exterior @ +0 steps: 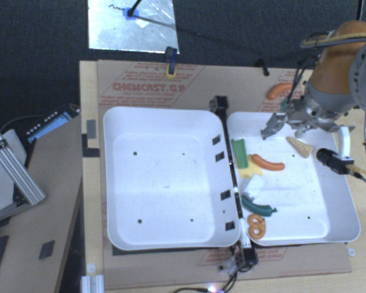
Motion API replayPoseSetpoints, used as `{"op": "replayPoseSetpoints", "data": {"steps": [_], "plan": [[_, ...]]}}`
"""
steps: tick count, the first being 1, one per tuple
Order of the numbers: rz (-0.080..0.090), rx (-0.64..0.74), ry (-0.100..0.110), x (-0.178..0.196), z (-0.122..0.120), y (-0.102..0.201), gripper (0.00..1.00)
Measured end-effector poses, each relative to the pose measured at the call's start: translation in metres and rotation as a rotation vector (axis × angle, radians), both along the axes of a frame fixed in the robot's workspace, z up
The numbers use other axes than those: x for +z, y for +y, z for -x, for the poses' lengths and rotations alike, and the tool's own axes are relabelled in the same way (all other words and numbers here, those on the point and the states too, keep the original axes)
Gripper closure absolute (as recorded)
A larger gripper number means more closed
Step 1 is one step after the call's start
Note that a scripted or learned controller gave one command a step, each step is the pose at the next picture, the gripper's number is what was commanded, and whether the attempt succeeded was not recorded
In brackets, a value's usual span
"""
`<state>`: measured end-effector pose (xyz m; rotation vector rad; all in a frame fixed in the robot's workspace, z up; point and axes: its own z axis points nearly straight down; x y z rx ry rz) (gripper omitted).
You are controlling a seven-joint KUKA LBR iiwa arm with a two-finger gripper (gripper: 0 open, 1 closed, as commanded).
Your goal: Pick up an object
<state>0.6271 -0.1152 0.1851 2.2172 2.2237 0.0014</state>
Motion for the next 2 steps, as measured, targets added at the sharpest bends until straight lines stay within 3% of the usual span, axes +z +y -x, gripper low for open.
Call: {"op": "replayPoseSetpoints", "data": {"steps": [1, 2], "plan": [[-0.001, 0.004, -0.002, -0.103, -0.026, 0.034, 0.00], [-0.017, 0.003, 0.002, -0.064, -0.020, 0.097, 0.00]]}}
